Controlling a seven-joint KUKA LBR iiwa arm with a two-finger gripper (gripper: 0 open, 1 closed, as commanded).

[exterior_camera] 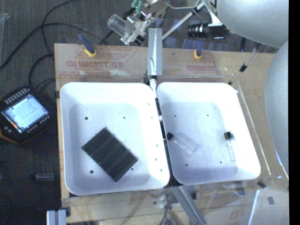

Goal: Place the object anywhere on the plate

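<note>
The plate (pixel 110 153) is a dark, ridged square lying flat in the left bin (pixel 75 102), toward its front. My gripper (pixel 133 24) is raised high over the bench's far edge, behind the seam between the two bins. It is shut on a clear plastic vial (pixel 118 26), which sticks out to the left of the fingers. The vial hangs far above and behind the plate, over the wooden board rather than over either bin.
The right bin (pixel 243 111) holds two more clear vials with black caps, one near its left wall (pixel 181 143) and one at its right (pixel 230 146). A metal bar (pixel 154 53) stands behind the seam. A handheld pendant (pixel 24 114) lies left of the bench.
</note>
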